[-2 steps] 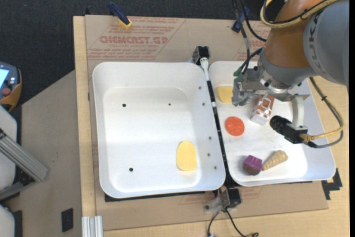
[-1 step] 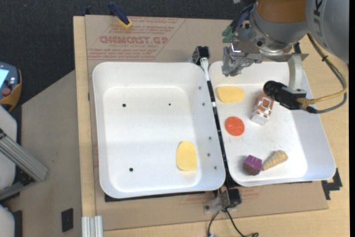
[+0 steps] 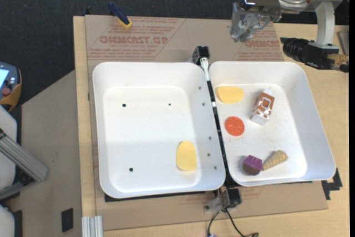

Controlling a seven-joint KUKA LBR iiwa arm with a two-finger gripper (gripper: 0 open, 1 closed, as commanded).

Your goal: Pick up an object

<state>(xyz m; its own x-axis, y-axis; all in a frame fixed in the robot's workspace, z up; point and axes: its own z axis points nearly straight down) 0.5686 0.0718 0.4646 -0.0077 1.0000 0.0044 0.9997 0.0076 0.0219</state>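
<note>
The metal end effector (image 3: 244, 28) hangs above the cardboard-covered tabletop (image 3: 166, 41) at twelve o'clock of the right white plastic bin (image 3: 310, 102); its opening cannot be told. Inside that bin, toward six o'clock, lie a yellow oval piece (image 3: 229, 94), an orange disc (image 3: 234, 126) and a purple block (image 3: 252, 165).

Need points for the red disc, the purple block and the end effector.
red disc (image 3: 234, 126), camera view, centre of its top face
purple block (image 3: 252, 164), camera view, middle of its top
end effector (image 3: 244, 30), camera view, between its fingertips, above the cardboard behind the right bin
</note>
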